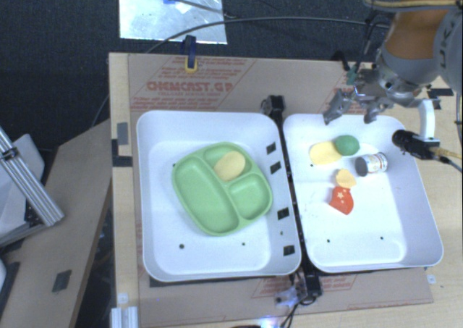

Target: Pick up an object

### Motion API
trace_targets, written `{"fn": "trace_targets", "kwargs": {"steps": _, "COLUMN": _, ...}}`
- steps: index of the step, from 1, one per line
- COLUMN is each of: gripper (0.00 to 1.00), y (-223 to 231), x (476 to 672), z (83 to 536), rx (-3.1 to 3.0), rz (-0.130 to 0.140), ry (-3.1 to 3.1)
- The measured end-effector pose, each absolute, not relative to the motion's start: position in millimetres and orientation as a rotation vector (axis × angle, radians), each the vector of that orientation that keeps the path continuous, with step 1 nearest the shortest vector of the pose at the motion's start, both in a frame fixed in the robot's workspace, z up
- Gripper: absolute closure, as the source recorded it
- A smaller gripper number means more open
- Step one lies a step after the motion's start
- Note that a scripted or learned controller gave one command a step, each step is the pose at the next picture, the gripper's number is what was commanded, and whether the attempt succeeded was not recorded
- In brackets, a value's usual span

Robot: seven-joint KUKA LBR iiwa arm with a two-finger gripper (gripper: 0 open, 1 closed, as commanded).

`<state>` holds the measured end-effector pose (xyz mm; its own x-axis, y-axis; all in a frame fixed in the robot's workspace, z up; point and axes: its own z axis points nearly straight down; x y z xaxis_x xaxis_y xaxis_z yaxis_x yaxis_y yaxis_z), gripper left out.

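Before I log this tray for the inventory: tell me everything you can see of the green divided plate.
The green divided plate is pale green, looks like matte plastic, with rounded corners and a raised rim. Ridges split it into one long compartment and two smaller ones. It lies flat, turned at a slant, near the middle of the left white bin. A yellow rounded object sits in its upper small compartment.
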<state>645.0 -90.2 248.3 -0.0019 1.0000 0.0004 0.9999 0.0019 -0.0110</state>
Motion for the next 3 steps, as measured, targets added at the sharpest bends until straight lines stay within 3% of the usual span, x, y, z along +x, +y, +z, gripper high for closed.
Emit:
{"fn": "trace_targets", "kwargs": {"steps": 1, "gripper": 0.0, "y": -90.0, "x": 647.0, "z": 256.3, "rx": -2.219, "rz": -0.001, "ry": -2.226}}
{"fn": "trace_targets", "kwargs": {"steps": 3, "gripper": 0.0, "y": -83.2, "x": 657.1, "z": 153.6, "rx": -2.217, "rz": 0.003, "ry": -2.223}}
